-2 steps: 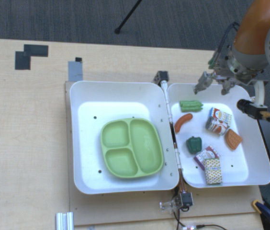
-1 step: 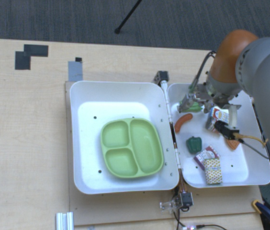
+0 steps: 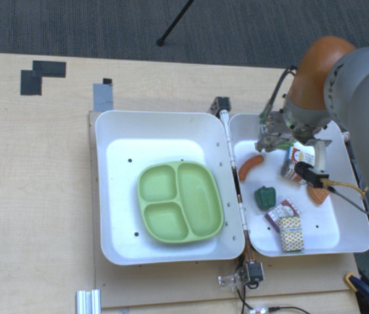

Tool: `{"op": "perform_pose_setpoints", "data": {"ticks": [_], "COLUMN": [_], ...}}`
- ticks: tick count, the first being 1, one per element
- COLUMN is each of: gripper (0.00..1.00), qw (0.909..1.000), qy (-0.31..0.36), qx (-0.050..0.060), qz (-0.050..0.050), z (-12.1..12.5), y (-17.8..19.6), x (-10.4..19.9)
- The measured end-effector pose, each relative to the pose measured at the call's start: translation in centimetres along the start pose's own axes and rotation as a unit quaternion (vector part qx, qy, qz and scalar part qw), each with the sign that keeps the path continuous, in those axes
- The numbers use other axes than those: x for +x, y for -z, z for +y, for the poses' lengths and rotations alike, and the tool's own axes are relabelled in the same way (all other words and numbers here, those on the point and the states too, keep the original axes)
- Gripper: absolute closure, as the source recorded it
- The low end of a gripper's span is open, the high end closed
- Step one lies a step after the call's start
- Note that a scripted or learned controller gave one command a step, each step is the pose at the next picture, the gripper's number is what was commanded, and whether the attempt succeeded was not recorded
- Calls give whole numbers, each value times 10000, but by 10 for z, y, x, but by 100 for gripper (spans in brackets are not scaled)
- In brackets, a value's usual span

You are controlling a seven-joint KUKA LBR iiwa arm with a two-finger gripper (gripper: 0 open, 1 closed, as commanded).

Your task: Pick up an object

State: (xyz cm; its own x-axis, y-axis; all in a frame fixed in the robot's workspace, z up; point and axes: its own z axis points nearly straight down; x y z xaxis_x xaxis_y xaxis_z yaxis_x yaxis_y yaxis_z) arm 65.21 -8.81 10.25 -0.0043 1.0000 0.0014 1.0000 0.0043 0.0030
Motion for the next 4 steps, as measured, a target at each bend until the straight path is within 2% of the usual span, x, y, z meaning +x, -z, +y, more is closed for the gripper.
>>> {"op": "perform_pose_setpoints", "data": {"ticks": [1,2,3,4], "gripper": [0,0,0,100], "qw": [10000,10000,10000,10000], "qy": [0,-16,-22,-18], "qx": [2,-16,-46,-72], "qz": [0,-15,-20,-23], "z": [0,-97,-162,-160], "y": [0,-16,-15,-4], "x": [0,-27,-17,-16]}}
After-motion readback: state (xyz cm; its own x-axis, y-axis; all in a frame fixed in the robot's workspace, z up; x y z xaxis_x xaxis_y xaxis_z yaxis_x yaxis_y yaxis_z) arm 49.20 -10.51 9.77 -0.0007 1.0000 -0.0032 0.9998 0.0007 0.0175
